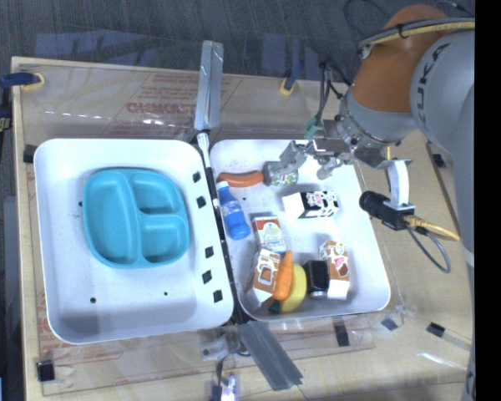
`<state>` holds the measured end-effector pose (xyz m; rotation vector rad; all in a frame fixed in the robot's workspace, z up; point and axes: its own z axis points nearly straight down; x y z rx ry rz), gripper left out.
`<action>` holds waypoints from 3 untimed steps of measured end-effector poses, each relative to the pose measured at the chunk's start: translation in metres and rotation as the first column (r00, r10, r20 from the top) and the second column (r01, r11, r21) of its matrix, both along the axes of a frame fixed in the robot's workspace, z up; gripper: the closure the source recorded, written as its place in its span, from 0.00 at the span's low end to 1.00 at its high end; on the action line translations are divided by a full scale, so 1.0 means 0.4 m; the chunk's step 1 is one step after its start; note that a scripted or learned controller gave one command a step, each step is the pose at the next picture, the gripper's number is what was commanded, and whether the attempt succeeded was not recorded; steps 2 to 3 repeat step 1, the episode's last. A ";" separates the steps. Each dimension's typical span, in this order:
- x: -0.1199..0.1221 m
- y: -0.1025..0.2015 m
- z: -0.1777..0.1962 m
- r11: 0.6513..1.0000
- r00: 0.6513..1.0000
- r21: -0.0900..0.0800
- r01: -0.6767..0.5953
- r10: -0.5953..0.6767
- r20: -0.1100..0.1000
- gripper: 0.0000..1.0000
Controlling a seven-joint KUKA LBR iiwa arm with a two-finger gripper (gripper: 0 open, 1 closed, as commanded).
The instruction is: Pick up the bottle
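the bottle [232, 211] lies in the right bin [376, 257] against its left wall, long axis running up and down the view; the pincer [305, 164] hangs up-right of it; whether it is open cannot be told.

White bins: 2, side by side, left bin [58, 307] and right bin [371, 261].
Blue sectioned trays: 1 [136, 216], in the left bin.
Blue bottles: 1 [231, 211], in the right bin by the left wall.
Sausages: 1 [240, 178], in the right bin.
Cow-print cartons: 1 [312, 203], black and white.
Small printed cartons: 3 [270, 232] [264, 271] [336, 267]; labels too small to read.
Carrots: 1 [283, 276].
Yellow rounded items: 1 [296, 291], kind cannot be determined.
Black small items: 1 [317, 276], kind cannot be determined.
Robot arms: 1 [417, 65].
Grippers: 1 [305, 164].
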<state>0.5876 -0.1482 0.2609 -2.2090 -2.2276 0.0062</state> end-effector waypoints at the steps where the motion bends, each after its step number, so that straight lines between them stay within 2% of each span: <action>1: -0.004 0.103 -0.343 0.999 0.999 -0.007 0.039 -0.039 0.011 0.00; 3: -0.004 0.103 -0.343 0.999 0.999 -0.007 0.039 -0.039 0.011 0.00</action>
